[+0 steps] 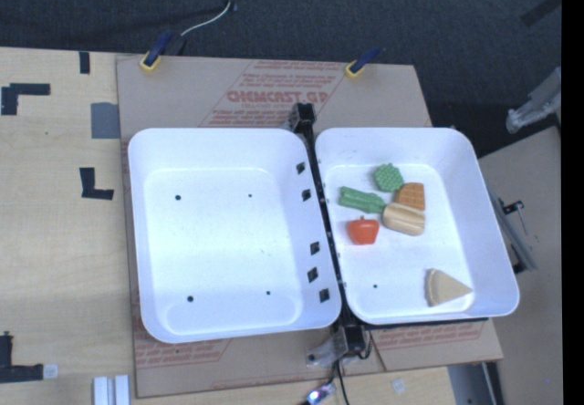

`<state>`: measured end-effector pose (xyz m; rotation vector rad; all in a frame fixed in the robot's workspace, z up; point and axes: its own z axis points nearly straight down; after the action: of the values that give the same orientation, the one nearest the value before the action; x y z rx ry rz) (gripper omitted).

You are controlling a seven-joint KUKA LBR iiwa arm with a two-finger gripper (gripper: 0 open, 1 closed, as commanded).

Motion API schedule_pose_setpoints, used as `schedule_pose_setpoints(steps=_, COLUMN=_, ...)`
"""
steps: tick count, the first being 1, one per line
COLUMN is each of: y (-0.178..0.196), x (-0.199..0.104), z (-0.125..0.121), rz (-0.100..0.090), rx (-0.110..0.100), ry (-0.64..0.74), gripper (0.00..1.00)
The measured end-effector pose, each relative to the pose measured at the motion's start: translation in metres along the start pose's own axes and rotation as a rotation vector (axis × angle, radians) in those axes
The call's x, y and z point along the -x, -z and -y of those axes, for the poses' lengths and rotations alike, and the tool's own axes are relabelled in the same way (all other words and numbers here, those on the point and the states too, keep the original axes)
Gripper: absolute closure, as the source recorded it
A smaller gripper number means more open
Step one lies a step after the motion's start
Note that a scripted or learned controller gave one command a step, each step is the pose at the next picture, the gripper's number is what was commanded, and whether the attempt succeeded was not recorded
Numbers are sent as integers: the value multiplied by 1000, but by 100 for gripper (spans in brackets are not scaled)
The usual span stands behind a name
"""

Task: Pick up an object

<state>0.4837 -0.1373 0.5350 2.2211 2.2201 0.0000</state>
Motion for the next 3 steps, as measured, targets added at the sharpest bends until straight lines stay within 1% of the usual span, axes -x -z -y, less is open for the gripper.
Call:
schedule_pose_setpoints(steps=1, y=10, x=-1, z=-1, rz=1, rx=1, ry=1, gripper=100)
schedule_pose_setpoints(steps=2, y=10, x=-1, z=-1, rz=1, rx=0, ry=1, gripper=0)
schedule_pose_setpoints(steps=3, y=20, x=-1, z=-2, rz=2, rx=2, ry=2, gripper=100)
